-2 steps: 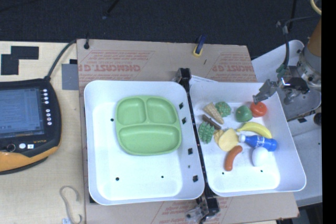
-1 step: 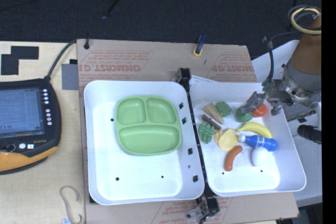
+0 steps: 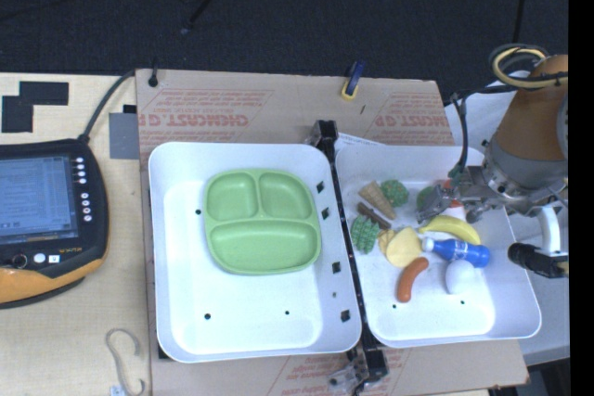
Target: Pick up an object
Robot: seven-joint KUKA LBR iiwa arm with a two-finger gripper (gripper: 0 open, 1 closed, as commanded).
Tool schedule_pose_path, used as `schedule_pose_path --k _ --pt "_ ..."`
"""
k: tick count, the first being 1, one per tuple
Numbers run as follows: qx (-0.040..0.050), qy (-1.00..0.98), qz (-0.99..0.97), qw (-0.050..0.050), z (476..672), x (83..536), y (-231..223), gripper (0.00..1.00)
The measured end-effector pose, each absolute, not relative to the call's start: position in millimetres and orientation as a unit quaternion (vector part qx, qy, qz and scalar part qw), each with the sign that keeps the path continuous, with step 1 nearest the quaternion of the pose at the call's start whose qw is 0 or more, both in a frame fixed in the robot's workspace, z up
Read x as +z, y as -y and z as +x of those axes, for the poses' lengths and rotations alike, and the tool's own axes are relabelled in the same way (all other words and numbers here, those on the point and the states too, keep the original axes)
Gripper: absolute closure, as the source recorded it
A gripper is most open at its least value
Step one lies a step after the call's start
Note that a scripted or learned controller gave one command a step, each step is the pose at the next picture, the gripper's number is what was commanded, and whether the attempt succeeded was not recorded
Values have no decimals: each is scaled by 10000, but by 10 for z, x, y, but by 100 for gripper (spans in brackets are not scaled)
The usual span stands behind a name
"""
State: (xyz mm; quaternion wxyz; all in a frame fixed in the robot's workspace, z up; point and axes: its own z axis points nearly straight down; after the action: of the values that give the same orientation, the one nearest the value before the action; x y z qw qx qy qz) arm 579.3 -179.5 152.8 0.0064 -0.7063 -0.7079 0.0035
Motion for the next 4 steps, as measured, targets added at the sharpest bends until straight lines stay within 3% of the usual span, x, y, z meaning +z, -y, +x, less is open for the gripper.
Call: schedule_pose_path --k 1,2,3,4 --pt "19 7081 -7061 -4 5871 1053 1842 0" --pt "-18 7081 -7060 -95 5942 950 1862 0" --pt "-16 7078 -7063 -126 5962 1051 1891 100" --pt "5 7076 -7066 14 6037 1579 1829 100"
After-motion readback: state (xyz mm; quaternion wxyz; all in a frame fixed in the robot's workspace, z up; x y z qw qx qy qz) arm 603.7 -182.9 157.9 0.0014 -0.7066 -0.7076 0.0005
